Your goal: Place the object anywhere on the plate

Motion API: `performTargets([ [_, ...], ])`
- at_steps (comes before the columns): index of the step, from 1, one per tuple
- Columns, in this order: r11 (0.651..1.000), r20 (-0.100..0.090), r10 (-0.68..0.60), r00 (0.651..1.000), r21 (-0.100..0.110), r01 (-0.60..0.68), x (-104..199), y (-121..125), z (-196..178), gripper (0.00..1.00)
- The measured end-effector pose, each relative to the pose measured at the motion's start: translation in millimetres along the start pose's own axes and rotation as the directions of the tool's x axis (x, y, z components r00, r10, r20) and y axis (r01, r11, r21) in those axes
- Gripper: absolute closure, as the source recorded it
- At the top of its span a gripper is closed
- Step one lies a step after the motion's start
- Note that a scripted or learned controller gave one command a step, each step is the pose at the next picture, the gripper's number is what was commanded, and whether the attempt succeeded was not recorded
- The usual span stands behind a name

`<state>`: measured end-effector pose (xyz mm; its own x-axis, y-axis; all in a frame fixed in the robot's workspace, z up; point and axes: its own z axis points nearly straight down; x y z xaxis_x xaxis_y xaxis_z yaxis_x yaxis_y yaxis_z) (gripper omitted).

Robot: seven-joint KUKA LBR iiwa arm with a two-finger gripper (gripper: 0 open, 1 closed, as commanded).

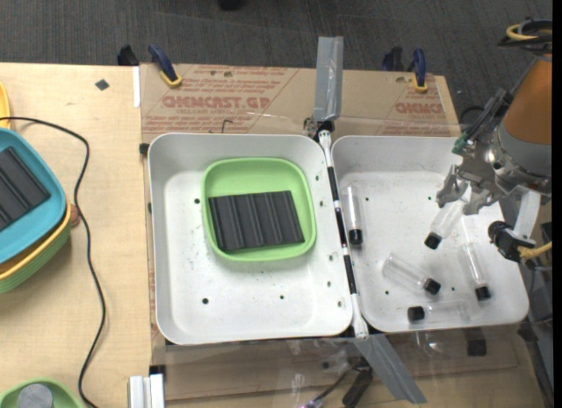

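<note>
1. The hand (457, 197) hung over the right bin (378, 156), near its far right side, and a clear tube with a black cap (443, 226) hung from it, slanting down and to the left with the cap at the low end; the upper end of the tube sat up between the fingers, so I took the hand to be clamped on it, though the glare made that hard to swear to

2. The green plate (215, 178) lay in the left bin (176, 301), with a dark ridged insert (255, 220) filling its middle; it stood well apart from the hand, straight off to the left across the ridge where the two bins meet

3. So the move ahead looked to be a long carry leftward over that ridge; the dangling cap end would want enough height to clear it

4. Several other capped tubes (413, 273) lay loose on the right bin's floor, one (351, 215) close beside the dividing ridge
</note>
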<state>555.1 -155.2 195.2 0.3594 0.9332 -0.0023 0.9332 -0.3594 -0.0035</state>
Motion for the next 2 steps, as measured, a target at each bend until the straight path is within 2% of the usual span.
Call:
performTargets([
  [1,1.000,0.000,0.000,1.000,0.000,0.000,0.0,0.0,0.0,0.00],
  [2,0.936,0.000,0.353,0.936,0.000,-0.353,-11.1,-11.6,-51.0,0.00],
])
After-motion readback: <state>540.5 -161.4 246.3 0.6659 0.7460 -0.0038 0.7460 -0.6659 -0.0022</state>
